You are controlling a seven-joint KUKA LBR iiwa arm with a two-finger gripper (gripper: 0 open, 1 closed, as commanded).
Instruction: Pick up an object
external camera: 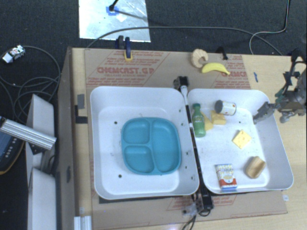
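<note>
Two shallow white bins sit side by side on the desk (158, 63), and we see the pincer (274, 110) at the right edge of the camera view, hovering over the right rim of the right bin (283, 152). One dark finger (263, 112) slants down and leftward over the bin wall; we cannot tell whether the pincer is wide or narrow, and nothing shows between its tips. Every loose object lies to the left of the pincer or below it in the view. Nearest, left of it, a small can (225, 108) lies on its side with a pale yellow block (218, 119) touching it just below. Farther left, a green bottle (198, 120) stands against the divider between the bins. Below and left of the pincer a yellow cheese wedge (242, 139) rests alone on the bin floor; lower still a tan bread-like piece (255, 167) lies near the bottom right corner, with a small red and white carton (226, 177) beside it to the left. Well apart from the pincer, the left bin (105, 143) holds a blue divided plate (150, 145). Beyond the bins, up and left of the pincer, a banana (215, 68) and a pale round object (199, 57) rest on the desk.
</note>
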